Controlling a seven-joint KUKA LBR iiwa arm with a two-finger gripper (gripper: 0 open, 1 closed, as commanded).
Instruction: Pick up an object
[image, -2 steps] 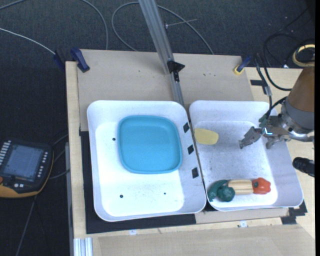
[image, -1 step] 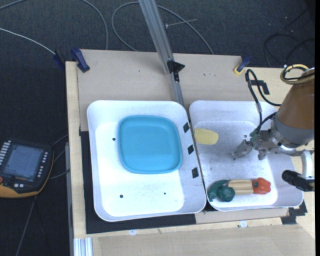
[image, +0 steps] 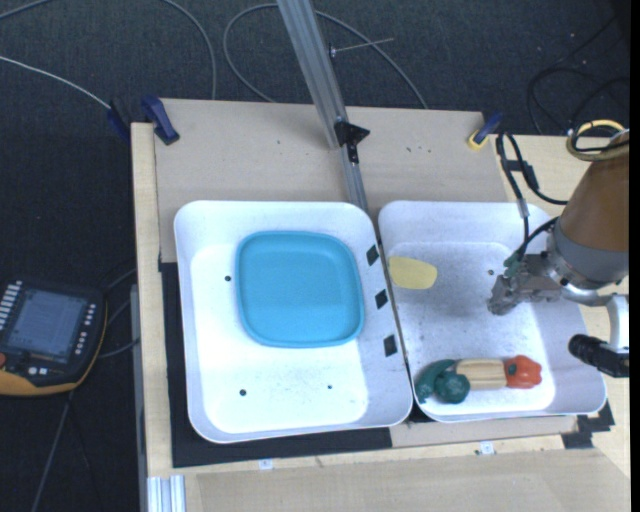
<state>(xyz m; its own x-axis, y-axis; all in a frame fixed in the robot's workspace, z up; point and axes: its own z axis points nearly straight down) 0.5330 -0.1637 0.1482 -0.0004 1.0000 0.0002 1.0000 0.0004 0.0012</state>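
Toy (image: 480, 376) at right bin's (image: 470, 262) near edge, chip (image: 412, 272) left; end effector (image: 503, 300) between, grip state unclear.

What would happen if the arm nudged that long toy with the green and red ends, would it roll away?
The toy looks rounded along its wooden middle, so it may roll a little. It lies near the front wall of the right bin, which would probably stop it. It looks stiff, so it should probably keep its shape when lifted.
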